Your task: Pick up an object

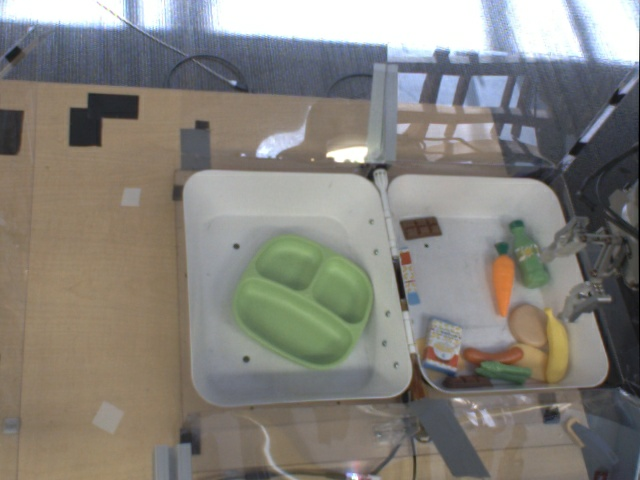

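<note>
The right bin (455,278) holds several small toy foods. A green bottle (526,256) stands beside an orange carrot (502,284). Below them lie a tan egg-shaped piece (527,324) and a yellow banana (556,346). A small printed carton (443,344), a red sausage (492,355) and a green pod (505,372) sit near the front wall. A brown chocolate bar (420,228) lies at the back left. My gripper (576,270) hangs over the bin's right rim, open, its fingers spread just right of the bottle with nothing between them.
The left bin (205,268) carries a green divided plate (303,300). A narrow divider (398,268) runs between the bins. Cables and a metal frame stand behind the bins. Bare wooden bench stretches to the left.
</note>
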`<state>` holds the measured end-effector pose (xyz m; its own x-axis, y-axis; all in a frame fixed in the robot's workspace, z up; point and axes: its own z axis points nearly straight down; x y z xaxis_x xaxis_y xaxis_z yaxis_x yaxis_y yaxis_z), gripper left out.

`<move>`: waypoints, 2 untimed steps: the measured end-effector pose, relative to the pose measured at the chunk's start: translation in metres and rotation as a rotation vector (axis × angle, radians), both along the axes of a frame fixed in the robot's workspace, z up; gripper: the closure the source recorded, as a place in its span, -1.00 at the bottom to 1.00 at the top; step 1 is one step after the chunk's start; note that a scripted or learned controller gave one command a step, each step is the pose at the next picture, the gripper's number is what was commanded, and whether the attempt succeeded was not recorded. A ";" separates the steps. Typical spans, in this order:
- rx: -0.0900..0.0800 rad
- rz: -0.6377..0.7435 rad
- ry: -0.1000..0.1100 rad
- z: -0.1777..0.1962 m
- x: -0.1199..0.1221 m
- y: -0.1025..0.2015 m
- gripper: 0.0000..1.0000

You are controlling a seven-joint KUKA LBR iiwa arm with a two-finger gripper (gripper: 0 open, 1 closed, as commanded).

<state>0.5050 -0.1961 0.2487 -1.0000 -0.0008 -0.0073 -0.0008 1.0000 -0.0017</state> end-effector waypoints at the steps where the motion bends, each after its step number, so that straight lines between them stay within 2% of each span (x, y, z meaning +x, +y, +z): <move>1: -0.004 -0.220 -0.022 -0.132 0.037 -0.011 -1.00; 2: 0.001 -0.223 -0.017 -0.155 0.066 0.017 -1.00</move>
<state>0.5711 -0.1793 0.0938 -0.9751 0.2204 -0.0241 0.2205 0.9754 0.0011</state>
